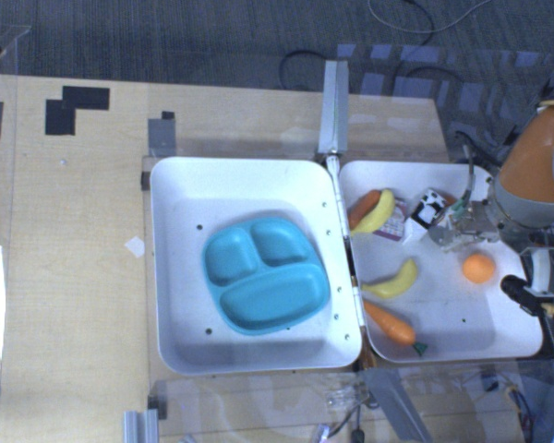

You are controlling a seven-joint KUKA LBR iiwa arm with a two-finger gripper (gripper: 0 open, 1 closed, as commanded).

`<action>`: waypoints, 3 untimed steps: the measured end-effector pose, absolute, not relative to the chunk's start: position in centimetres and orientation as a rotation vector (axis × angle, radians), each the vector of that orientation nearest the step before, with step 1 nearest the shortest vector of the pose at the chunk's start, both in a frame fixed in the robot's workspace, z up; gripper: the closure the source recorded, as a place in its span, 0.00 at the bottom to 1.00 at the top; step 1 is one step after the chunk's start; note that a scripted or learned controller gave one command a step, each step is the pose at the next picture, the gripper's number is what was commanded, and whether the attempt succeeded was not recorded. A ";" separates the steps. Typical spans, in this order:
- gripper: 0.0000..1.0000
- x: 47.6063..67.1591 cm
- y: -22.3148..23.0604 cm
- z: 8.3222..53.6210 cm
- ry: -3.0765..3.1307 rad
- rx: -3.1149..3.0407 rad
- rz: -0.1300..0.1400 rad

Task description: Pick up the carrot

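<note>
Orange carrot (389, 323) lay against the right bin's (508, 344) near-left wall, well apart from the end effector (457, 226), with bare white floor between them. Reaching in from the right, the arm (535, 169) held it low near a banana (394, 280) and an orange ball (478, 268); whether it was clenched or released I cannot tell.

pale wood-look bench (65, 266) with a matt finish, smooth white plastic bins (180, 340), glossy blue plastic tray (266, 275), carrot (390, 323) looks like smooth shiny plastic too
</note>
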State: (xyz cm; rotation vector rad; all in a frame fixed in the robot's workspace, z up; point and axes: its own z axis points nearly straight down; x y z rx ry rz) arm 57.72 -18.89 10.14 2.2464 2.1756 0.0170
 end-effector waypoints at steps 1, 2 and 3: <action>0.00 57.7 -18.9 10.1 2.176 2.246 0.017; 0.00 52.8 -19.4 8.9 2.245 2.182 0.010; 1.00 53.1 -19.3 10.2 2.246 2.176 0.019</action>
